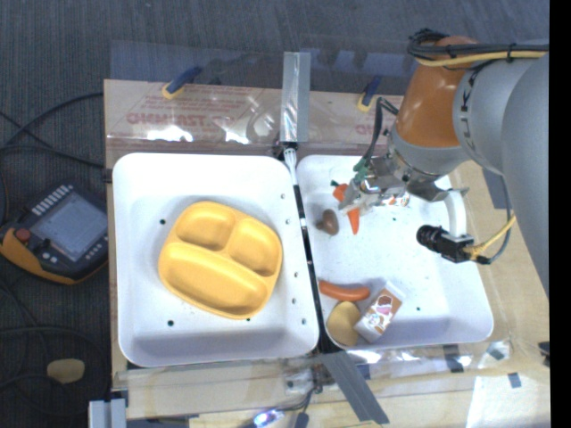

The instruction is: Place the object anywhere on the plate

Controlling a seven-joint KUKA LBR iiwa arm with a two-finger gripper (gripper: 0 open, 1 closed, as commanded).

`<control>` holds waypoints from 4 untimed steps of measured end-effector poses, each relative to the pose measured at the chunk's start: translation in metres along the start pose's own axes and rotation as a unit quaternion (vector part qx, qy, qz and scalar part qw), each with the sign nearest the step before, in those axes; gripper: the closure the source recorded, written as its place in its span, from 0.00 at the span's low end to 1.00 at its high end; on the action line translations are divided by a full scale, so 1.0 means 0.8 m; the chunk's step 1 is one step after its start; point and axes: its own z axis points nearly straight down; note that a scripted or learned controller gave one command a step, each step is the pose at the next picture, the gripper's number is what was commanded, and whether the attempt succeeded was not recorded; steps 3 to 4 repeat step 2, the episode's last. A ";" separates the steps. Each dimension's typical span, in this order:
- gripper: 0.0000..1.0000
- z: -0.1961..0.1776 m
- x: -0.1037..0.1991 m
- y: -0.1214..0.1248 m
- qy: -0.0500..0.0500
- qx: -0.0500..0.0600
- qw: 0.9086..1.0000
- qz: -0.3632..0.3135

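Camera view takes in the desk from above, with two white bins on it side by side. Largest in sight is the grey arm with its orange band, reaching in from the right over the right bin. The left bin holds the yellow plate — three compartments, nothing lying on it. The pincer hangs low at the right bin's upper left part; whether it is released or clenched I cannot tell. An orange carrot lies just below it, close under its tip, touching or not I cannot say. Just left sits a brown lump. Well apart, near the front wall, lie a sausage, a small carton and a tan potato.
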 end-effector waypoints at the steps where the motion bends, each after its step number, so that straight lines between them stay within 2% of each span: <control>1: 1.00 0.010 0.109 0.048 0.002 0.000 0.999 -0.047; 2: 0.00 0.009 0.109 0.048 0.001 0.000 0.999 -0.047; 4: 0.00 0.009 0.109 0.048 0.001 0.000 0.999 -0.047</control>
